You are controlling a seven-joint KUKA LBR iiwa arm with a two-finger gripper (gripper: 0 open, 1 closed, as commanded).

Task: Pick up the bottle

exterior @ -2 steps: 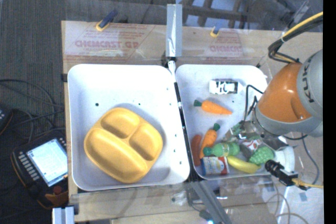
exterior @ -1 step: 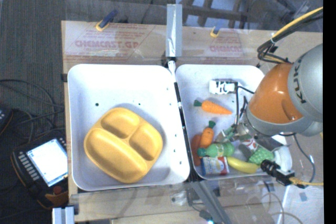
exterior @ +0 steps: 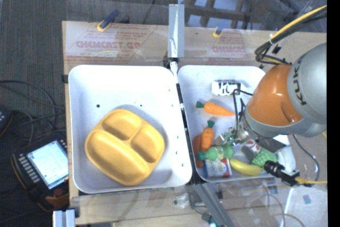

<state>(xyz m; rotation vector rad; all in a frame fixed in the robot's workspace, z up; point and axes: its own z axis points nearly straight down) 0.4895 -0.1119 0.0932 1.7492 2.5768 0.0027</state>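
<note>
The arm's orange band (exterior: 271, 103) is looming over the right bin (exterior: 187, 114), hiding most of the fingers (exterior: 236, 134); I cannot tell how they are standing. The bottle (exterior: 217, 168) is lying near them, toward the bin's front edge, beside a banana (exterior: 245, 168).

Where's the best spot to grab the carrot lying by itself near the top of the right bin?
Grip the carrot across its thick part, just past the green top, coming straight down from above. It lies flat and tapers toward the arm's side, and bare bin floor runs along both its long sides.
</note>
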